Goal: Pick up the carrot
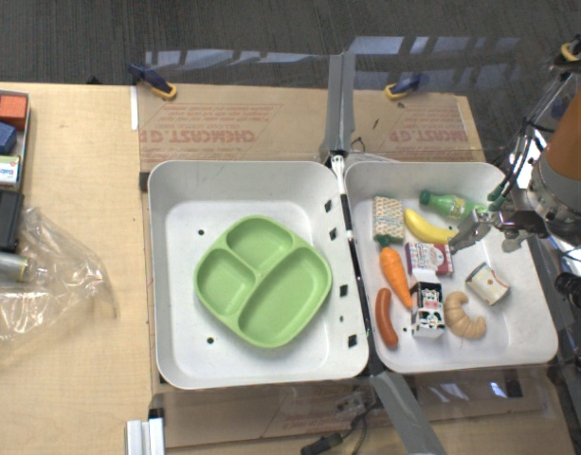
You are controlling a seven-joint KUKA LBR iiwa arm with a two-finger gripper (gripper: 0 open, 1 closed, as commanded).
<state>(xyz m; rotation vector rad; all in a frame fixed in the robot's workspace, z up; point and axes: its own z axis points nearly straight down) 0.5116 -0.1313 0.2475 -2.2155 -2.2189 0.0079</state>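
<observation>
A: At the far left of the bench, what do you see?

B: A crumpled clear plastic bag (44, 273) and a box of coloured blocks (6, 126), cut off by the frame edge. Then the left bin (172, 349), holding a green divided plate (263, 281).

A: And the right bin (536, 344)?

B: Toy food, crowded. Along its left side, a patterned packet (389, 218), the carrot (396, 275) below it lying lengthwise with its green top up, and a red sausage (386, 318) nearest the front. Just beside the carrot, a small red-and-white box (428, 256) and a black-and-white carton (427, 309); their print is too small to read.

A: Further right?

B: A banana (427, 227), a green bottle (448, 202), a croissant (464, 317), and a white cup-like piece (487, 283) I can't identify.

A: The gripper (487, 231)?

B: It hangs over the bin's right part, near the banana's tip, well apart from the carrot. Its fingers are spread, nothing between them. The arm behind is cut off by the frame edge.
</observation>
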